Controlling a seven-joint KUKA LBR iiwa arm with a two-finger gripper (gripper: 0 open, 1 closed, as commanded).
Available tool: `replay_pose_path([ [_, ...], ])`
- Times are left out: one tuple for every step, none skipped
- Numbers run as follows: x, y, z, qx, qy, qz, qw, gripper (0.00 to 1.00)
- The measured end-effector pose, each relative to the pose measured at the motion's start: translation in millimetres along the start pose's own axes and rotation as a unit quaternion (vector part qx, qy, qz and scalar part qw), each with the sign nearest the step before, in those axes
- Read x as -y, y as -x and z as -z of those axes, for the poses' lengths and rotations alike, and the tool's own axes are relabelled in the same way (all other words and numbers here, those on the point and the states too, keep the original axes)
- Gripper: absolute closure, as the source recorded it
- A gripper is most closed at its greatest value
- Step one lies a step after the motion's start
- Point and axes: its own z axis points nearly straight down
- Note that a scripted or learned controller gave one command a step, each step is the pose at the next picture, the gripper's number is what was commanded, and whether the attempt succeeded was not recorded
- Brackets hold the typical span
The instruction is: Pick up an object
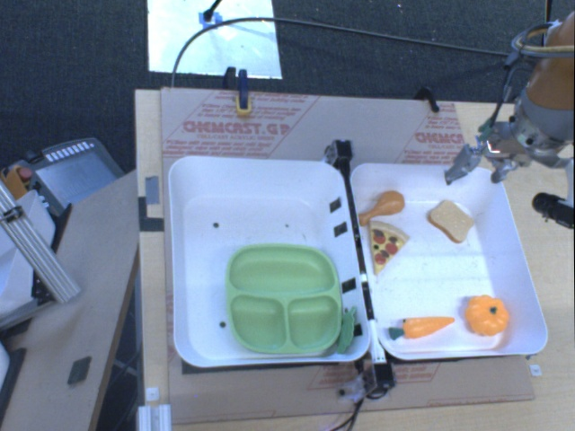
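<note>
Orange pumpkin [486,315], carrot [422,327], pizza slice [386,244], drumstick [384,206] and bread [451,220] all sit in your right bin [521,241], while the gripper [478,167] hangs spread wide, holding nothing, over its far rim.

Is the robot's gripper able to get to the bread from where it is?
Probably yes. The gripper hangs open above the far edge of the right bin, and the bread lies just below it, by itself. The chicken leg and pizza slice lie off to the side.
</note>
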Motion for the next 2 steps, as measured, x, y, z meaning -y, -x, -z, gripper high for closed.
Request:
replay_pose_path([
  [4, -7, -57, 0.0, -0.001, 0.0, 1.0, 0.0],
  [-6, -9, -104, 0.0, 0.0, 0.001, 1.0, 0.0],
])
